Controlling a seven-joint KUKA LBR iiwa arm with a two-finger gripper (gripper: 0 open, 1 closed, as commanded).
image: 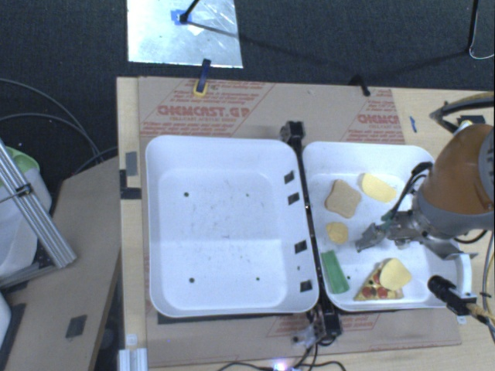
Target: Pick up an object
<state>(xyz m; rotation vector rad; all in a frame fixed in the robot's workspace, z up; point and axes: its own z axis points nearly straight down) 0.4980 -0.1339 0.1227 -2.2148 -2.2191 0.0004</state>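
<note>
The right bin [340,154] holds several toy foods: a tan bread slice [343,198], a pale yellow piece [378,186], a small yellow round [337,232], a green strip [335,270] and a pizza slice [384,277]. My gripper [371,238] hangs low over the middle of this bin, between the bread slice and the pizza slice, just right of the yellow round. Nothing shows between its fingers. The arm comes in from the right.
The left bin [162,168] sits beside the right one, with a black divider clamp [303,207] between them. Both rest on a cardboard sheet [201,107] on the bench. A metal plate [184,22] lies beyond the bins.
</note>
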